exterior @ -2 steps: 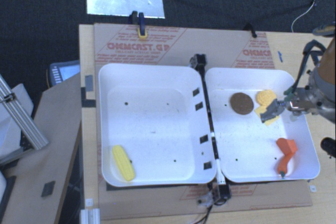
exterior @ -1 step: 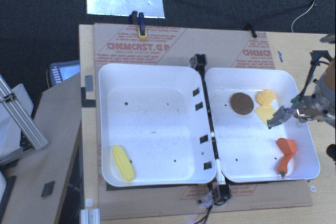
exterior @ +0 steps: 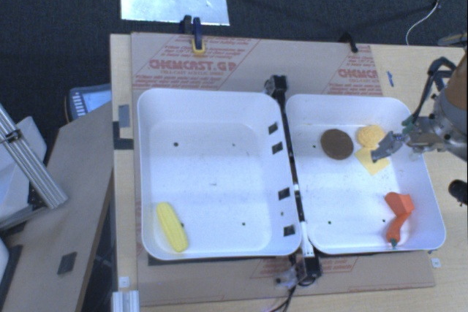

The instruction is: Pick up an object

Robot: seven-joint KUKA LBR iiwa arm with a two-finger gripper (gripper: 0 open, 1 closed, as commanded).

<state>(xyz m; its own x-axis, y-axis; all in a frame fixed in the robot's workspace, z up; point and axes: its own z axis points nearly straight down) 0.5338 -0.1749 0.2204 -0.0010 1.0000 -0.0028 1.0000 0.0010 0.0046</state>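
My pincer hung over the right-hand shallow white plastic bin, reaching in from that bin's far right wall, its grey tip low above the pale yellow flat wedge-shaped piece that lay near the bin's upper right part. Whether the tip touched the wedge I could not make out, and I could not tell whether the pincer was parted or closed; nothing showed clearly between its tips, so I judged that I had nothing in hand yet. In the same bin, just beside the wedge toward the bin's back wall, lay a round yellow ridged piece; toward the bin's middle from that sat a flat dark brown disc; and near the bin's front right corner lay a bent orange plastic piece. Beyond the bin's left wall, the neighbouring white bin held a yellow corn-cob toy in its front left corner, well apart from my reach. By my reckoning the approach was done, while closing on a piece and lifting it remained.
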